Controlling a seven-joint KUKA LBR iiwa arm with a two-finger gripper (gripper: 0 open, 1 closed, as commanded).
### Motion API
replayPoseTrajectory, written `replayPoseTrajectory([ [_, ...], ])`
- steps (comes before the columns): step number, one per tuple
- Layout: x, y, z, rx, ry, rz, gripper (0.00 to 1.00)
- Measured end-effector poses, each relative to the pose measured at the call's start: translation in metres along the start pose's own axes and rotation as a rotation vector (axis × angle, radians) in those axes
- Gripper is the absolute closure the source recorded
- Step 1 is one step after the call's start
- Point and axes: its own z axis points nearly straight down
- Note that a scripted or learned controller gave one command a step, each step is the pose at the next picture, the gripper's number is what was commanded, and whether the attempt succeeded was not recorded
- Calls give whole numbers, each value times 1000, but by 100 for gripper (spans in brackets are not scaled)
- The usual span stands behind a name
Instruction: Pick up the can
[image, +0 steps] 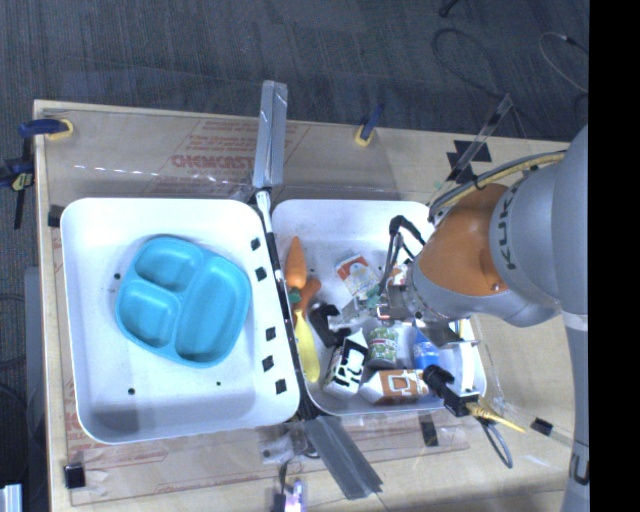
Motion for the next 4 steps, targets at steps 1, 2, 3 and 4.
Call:
replayPoseTrajectory([
  [1,-5,88,11,23,0,157,0],
  [2,-15,146,13,26,0,216,0],
  [3,-12,86,22,44,5,-13,0],
  [4,-17,29,22,52,2,241,0],
])
